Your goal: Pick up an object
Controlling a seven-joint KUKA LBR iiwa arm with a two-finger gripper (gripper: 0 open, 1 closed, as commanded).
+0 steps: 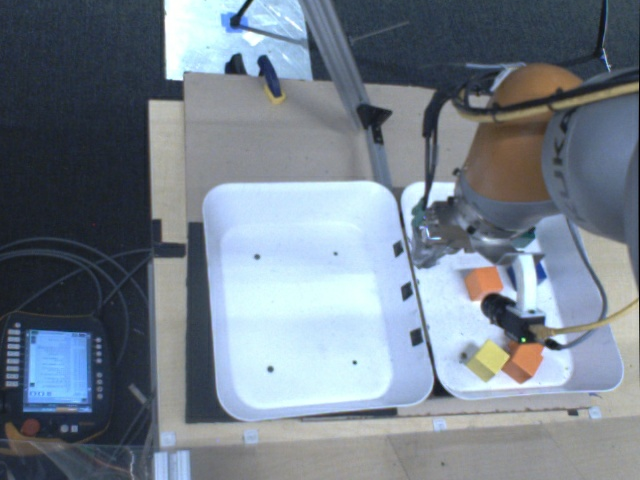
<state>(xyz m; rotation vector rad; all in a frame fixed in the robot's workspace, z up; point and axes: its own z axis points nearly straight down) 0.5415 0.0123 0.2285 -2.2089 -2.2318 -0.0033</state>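
Tan bench (290, 138), two white bins (300, 298), dark carpet (80, 88)

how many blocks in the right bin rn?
3 in view: an orange block mid-bin below the arm, a yellow block near the front edge, and another orange block touching its right side. The arm covers the bin's back part, so more may be hidden.

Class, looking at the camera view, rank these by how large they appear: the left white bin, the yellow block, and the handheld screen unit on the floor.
1. Left white bin, clearly largest.
2. Handheld screen unit.
3. Yellow block, smallest.
The unit lies lower than the bench, so its true size may differ from its look.
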